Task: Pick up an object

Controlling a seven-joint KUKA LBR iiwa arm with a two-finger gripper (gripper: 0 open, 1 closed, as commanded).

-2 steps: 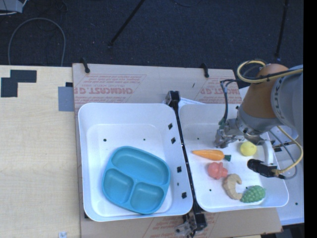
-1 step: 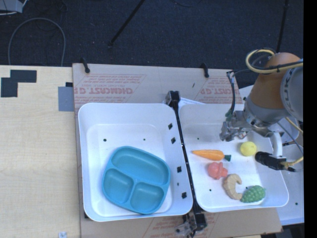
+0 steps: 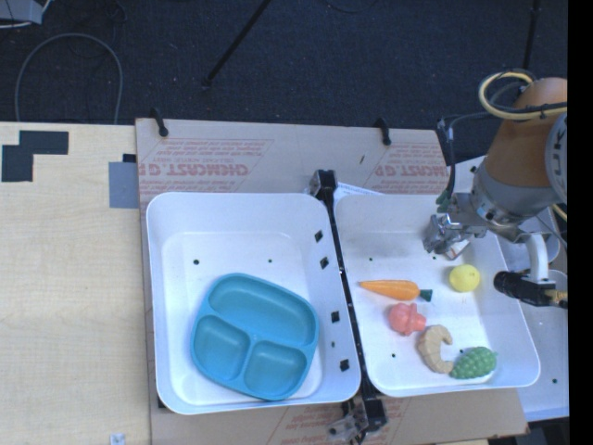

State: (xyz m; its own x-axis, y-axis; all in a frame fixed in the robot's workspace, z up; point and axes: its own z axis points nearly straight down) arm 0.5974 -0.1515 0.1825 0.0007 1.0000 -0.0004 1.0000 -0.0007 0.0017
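We see grey metal two-finger gripper (image 3: 447, 239) poised low in right white plastic bin (image 3: 371, 221), near small yellow ball (image 3: 464, 277); likely lining up pick. Finger state: cannot tell.

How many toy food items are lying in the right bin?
5, all in the right bin: carrot at centre, yellow ball to its right, pink piece below the carrot, tan piece and green piece near the front. The gripper may hide more.
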